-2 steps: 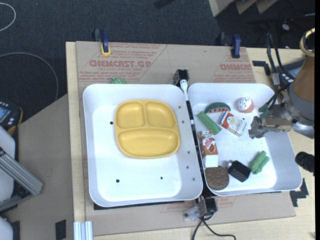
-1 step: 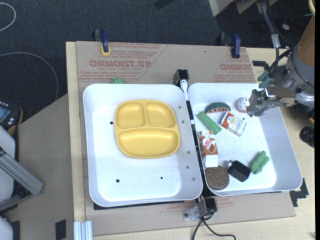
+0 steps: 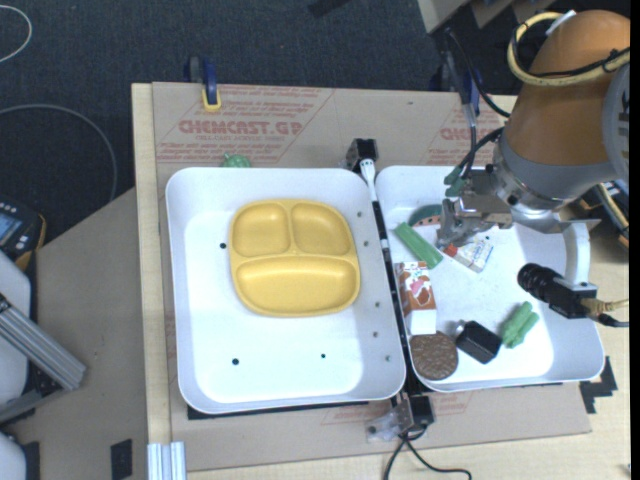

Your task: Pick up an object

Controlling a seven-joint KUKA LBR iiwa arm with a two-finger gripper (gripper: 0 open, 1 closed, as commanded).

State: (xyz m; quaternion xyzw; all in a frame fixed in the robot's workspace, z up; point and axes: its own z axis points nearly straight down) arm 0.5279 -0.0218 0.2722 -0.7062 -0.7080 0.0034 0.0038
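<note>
My gripper (image 3: 456,234) hangs low over the back middle of the right bin (image 3: 570,368). Just to its left lies a green block (image 3: 415,243), and right below it sits a small clear wrapper with red marks (image 3: 472,255). Behind the gripper a teal piece (image 3: 424,213) peeks out. Further forward lie a red and white packet (image 3: 417,293), a brown round disc (image 3: 434,356), a small black block (image 3: 478,342) and a second green piece (image 3: 518,325).
The left bin (image 3: 200,298) holds a yellow divided plate (image 3: 294,256). A black rail (image 3: 380,238) runs between the two bins. The grey and orange arm (image 3: 565,98) looms over the right bin's back right corner.
</note>
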